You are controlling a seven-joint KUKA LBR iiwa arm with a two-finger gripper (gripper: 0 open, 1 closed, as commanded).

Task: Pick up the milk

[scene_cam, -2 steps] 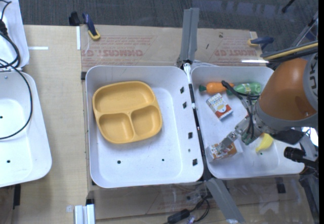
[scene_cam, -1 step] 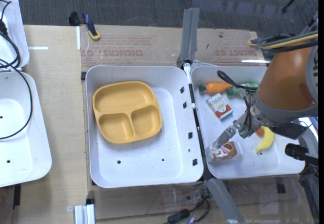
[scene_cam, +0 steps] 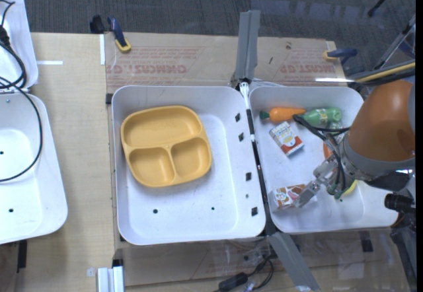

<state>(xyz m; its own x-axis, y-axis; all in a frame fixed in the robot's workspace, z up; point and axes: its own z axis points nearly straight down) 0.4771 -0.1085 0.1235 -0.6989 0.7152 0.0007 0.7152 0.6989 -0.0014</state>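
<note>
A: Where is the milk?

B: A small milk carton (scene_cam: 286,196) lies on its side near the front left corner of the right bin (scene_cam: 310,218).

A: And the end effector?

B: The end effector (scene_cam: 308,194) is down at the carton's right end, touching it or just beside it. Whether it is wide, narrow or gripping, I cannot tell.

A: Anything else there?

B: A second small carton (scene_cam: 287,137), a carrot (scene_cam: 285,113) and a green bottle (scene_cam: 322,115) sit toward the back. The left bin (scene_cam: 132,218) holds a yellow divided plate (scene_cam: 166,145).
</note>
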